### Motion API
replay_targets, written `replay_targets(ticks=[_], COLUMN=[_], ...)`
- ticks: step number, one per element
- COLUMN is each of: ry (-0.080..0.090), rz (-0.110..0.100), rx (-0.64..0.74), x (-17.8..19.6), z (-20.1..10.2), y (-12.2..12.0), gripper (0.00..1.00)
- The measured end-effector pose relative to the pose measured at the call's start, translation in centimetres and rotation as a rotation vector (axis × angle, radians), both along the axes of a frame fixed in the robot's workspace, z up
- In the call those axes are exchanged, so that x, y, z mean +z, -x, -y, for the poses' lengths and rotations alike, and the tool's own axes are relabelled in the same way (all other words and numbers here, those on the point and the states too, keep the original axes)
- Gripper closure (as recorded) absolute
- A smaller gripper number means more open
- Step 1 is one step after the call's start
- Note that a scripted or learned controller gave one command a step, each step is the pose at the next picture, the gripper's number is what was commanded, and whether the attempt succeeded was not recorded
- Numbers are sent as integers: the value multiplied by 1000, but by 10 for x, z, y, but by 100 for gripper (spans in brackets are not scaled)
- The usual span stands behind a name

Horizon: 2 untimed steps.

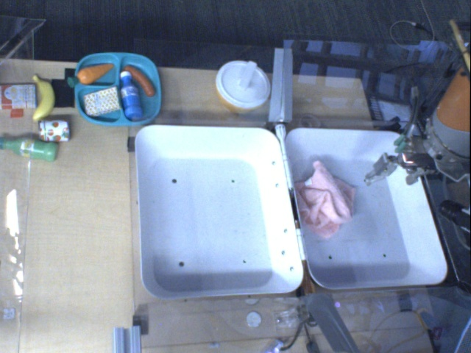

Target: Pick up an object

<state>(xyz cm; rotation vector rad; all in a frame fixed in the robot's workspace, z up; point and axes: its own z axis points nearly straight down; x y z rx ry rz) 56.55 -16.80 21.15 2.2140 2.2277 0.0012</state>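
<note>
I see the pink cloth (324, 209) bunched at the left side of the right bin (412, 271), the one thing within reach. My gripper (377, 170) hangs upper right of it, fingers apart and gripping nothing, placed for a descent.

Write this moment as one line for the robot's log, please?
stage: approach | tool: above right bin, nothing held | pink cloth: crumpled in right bin, left of tool, untouched
</note>
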Motion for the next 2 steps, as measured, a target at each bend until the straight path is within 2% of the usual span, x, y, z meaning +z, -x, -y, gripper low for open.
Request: replay_targets(ticks=[1,2], ry=[2,6], rz=[12,17], rx=[1,195], x=[-119,-119], z=[-27,-69], y=[-32,-30], gripper=[0,0])
